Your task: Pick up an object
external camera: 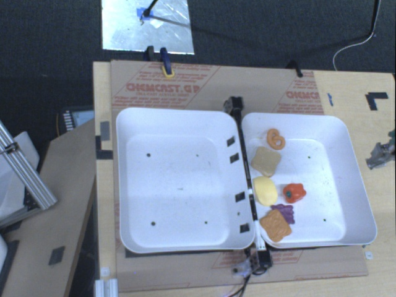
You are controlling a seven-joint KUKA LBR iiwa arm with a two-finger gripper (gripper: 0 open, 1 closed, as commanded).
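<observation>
Six small items lie in the right bin (346,166), all crowded along its left wall beside the divider: pretzel-shaped orange piece (276,139) at the far end, tan slab (266,161) just nearer, yellow rounded piece (266,191), red pepper-like piece (294,192) just beside it, purple cluster (284,211), and waffle-patterned biscuit (275,226) nearest, touching or overlapping the purple cluster. Left bin (179,178): no items on its floor.

Gripper (380,155): a grey part at the right edge, outside the bins, well apart from every item; whether it is released or clenched cannot be told.

Handling judgement: the red piece looks the best candidate, standing farthest from the wall with free floor on its right. Descend straight, straddle it, close before lifting. Wall-side items risk a finger striking the rim.
</observation>
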